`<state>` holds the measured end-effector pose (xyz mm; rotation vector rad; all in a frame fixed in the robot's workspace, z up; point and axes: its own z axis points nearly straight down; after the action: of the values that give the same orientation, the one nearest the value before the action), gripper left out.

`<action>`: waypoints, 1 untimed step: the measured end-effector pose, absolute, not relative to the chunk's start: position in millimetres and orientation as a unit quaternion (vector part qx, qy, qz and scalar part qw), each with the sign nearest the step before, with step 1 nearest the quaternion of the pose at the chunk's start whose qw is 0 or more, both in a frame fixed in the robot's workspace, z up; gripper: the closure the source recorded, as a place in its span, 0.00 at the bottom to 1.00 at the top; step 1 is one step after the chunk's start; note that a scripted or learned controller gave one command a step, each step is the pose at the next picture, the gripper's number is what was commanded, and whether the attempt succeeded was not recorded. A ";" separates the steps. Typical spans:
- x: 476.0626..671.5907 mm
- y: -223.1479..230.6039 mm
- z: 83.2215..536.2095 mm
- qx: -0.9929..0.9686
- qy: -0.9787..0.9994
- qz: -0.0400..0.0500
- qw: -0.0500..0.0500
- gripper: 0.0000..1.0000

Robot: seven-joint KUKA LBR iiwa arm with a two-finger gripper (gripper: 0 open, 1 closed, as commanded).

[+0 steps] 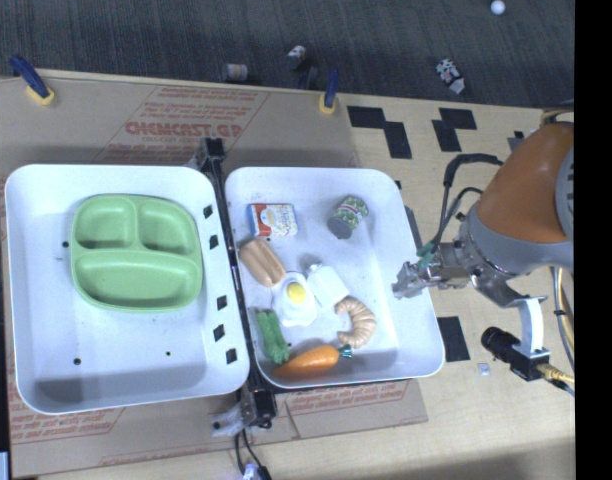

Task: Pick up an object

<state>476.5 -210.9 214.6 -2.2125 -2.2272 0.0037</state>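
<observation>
Camera view: gripper (410,278) sits over the right bin's (386,190) right rim, too small and blurred to tell how it is set. Arm (526,203) cut off at the right. Toy foods lie in this bin, carrot (308,361) nearest the front wall.

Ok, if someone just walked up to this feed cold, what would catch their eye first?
Probably the green divided plate, alone in the left bin. Next, the cluster of toy food in the right bin: a carrot at the near edge, a fried egg in the middle, a hot dog beside the divider. The claw sits at that bin's right rim, with nothing visibly in it.
</observation>
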 end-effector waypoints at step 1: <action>477.6 -206.2 246.3 -0.705 -0.709 0.000 -0.002 1.00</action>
<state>477.6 -206.2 246.3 -2.2174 -2.2298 -0.0013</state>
